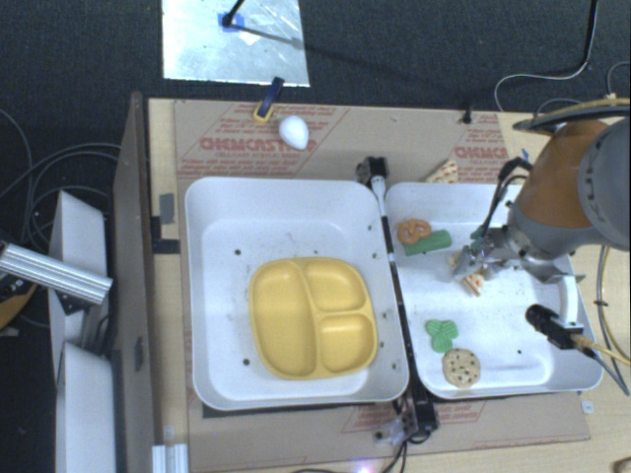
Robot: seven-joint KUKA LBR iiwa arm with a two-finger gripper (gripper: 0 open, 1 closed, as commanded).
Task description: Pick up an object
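Note:
My gripper (pixel 477 261) hangs low over the middle of the right bin (pixel 513 363), reaching in from the right under the orange-banded wrist. A small tan waffle piece (pixel 473 284) lies right under its tip; whether it is gripped I cannot tell. An orange pretzel (pixel 412 231) and a green block (pixel 430 243) lie just left of the gripper. A green leafy piece (pixel 442 334) and a round cookie (pixel 460 367) sit near the bin's front edge.
The left bin (pixel 227 235) holds a yellow divided plate (pixel 313 316). Behind the bins, on the cardboard, lie a white egg (pixel 294 131), a small blue and yellow item (pixel 267 101) and a tan cracker (pixel 444 172). A black part (pixel 548 325) juts over the right bin's right side.

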